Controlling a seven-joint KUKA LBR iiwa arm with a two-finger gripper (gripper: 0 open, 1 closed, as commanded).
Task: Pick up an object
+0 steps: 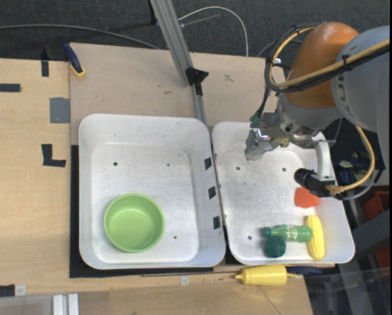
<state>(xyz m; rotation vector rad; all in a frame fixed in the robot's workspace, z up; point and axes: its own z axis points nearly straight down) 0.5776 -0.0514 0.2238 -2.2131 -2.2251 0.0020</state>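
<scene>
The gripper point(256, 147) hangs over the far end of the right bin point(248, 195); whether it is open, I cannot tell. Nothing lies beneath it. The objects sit well apart, at the bin's near right: a green bottle point(284, 235), a yellow piece point(315, 236) touching it, and an orange piece point(306, 198) further back. A green bowl point(134, 222) sits in the left bin point(143, 149). A yellow bottle point(264, 275) lies outside on the bench.

Grey arm point(353, 58) reaches in, pincer point(256, 146) pointing down.
</scene>
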